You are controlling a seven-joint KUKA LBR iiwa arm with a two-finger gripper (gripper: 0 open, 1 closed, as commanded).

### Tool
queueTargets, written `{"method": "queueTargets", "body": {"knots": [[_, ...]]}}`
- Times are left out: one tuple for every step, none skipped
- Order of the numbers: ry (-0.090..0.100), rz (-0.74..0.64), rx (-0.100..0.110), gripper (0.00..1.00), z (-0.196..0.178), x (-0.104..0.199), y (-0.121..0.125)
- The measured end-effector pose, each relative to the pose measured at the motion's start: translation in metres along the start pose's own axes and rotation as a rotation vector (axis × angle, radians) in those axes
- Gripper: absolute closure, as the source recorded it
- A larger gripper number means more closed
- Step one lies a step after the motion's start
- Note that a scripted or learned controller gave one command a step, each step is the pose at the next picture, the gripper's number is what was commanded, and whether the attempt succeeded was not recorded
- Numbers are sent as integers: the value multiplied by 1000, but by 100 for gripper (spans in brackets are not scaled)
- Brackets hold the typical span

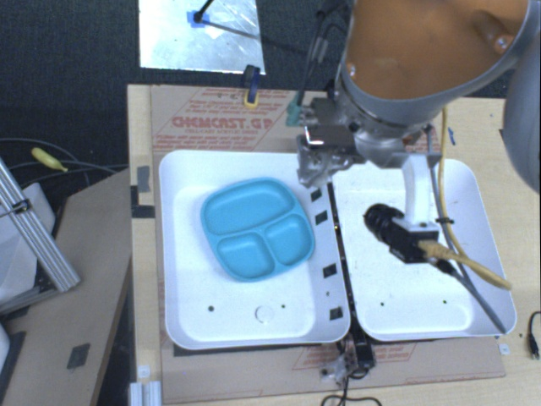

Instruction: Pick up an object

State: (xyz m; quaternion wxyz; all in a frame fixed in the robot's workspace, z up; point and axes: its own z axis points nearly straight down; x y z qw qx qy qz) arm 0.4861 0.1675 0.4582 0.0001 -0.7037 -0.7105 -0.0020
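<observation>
So from the overhead camera: two white bins sit side by side on the tabletop point(144, 218), and the one thing worth grabbing is a blue divided plate point(256, 227), lying flat in the left bin point(182, 311), a bit toward its back and right. The right bin point(473, 227) has what looks like a black camera-ish bit hanging off the arm over it, with a yellow cable trailing.

The arm comes in from the right, and its gripper point(314, 169) hangs around the back end of the divider between the bins, just beside the plate's far right corner. Honestly can't tell if the fingers are spread or pressed together, it's all a dark metal blur up there. Nothing looks pinched.

What could go wrong, I reckon: that plate is wide, flat and low, so the fingers probably only get a bite on the rim. Come down slightly off and they'd hit the bin wall or divider, or just shove the plate sideways. A thin rim pinch could also slip as it lifts
</observation>
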Motion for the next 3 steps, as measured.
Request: {"method": "queueTargets", "body": {"knots": [[-3,11,4,100,41,-34,0],[-1,5,-2,100,27,-32,1],[0,2,-5,100,16,-32,2]]}}
